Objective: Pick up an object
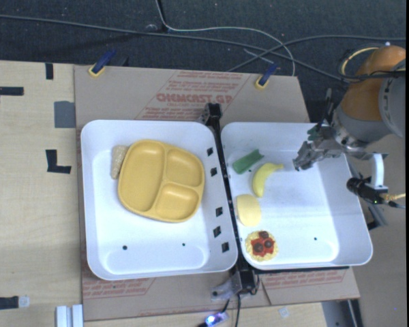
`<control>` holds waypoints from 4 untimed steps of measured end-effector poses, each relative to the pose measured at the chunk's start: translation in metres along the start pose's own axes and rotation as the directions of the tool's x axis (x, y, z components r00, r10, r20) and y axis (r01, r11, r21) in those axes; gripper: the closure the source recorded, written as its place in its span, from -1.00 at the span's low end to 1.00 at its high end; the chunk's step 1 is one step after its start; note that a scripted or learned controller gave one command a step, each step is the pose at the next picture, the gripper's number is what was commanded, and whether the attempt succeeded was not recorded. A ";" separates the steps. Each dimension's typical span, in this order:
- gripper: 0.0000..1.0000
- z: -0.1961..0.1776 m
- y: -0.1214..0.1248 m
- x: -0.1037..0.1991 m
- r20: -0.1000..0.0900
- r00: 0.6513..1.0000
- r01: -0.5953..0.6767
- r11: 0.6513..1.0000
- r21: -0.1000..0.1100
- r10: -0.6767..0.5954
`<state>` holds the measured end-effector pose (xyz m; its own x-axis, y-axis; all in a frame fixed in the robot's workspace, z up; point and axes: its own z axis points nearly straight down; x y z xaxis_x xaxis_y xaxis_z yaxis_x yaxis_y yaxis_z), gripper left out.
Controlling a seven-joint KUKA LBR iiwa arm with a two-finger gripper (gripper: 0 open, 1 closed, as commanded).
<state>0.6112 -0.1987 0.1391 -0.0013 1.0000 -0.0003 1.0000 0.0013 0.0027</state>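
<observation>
Four small items are seen in the right bin: a green piece, a banana, a pale yellow lump and a round red-topped piece. Just beside the banana, the tool is poised; its state cannot be told.

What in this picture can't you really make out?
- Gripper, camera view: small and blurred over the right bin; open or shut is unclear.
- Tan item, left bin: partly hidden under the yellow tray; identity unclear.
- Arm: cut off at the right.
</observation>
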 end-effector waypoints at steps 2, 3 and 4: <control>1.00 -0.098 -0.005 -0.003 0.001 1.000 0.000 1.000 -0.001 0.000; 1.00 -0.106 -0.006 0.053 -0.002 1.000 0.005 1.000 0.003 -0.005; 1.00 -0.111 -0.001 0.108 -0.002 1.000 0.005 1.000 0.003 -0.005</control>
<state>0.6094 -0.0904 0.2500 -0.0068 1.0000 0.0014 1.0000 0.0068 -0.0005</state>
